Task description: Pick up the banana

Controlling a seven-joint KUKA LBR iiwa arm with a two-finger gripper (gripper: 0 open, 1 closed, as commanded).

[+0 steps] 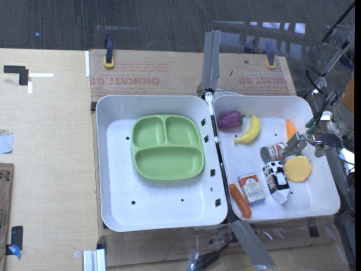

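Note:
The yellow banana [250, 130] lies in the right bin [321, 205], in its upper left part, just right of a purple bunch of grapes [229, 119]. My gripper [297, 144] hangs over the right side of that bin, to the right of the banana and well apart from it. It is above a small can [273, 151] and a yellow round piece [298, 169]. Nothing from the bin is seen held in it.
An orange carrot [290, 129], a black-and-white carton [276, 177], a small snack box [252, 188] and a red sausage [240, 200] also lie in the right bin. The left bin [113, 202] holds a green divided plate [167, 147]. A ridge [214, 145] separates the bins.

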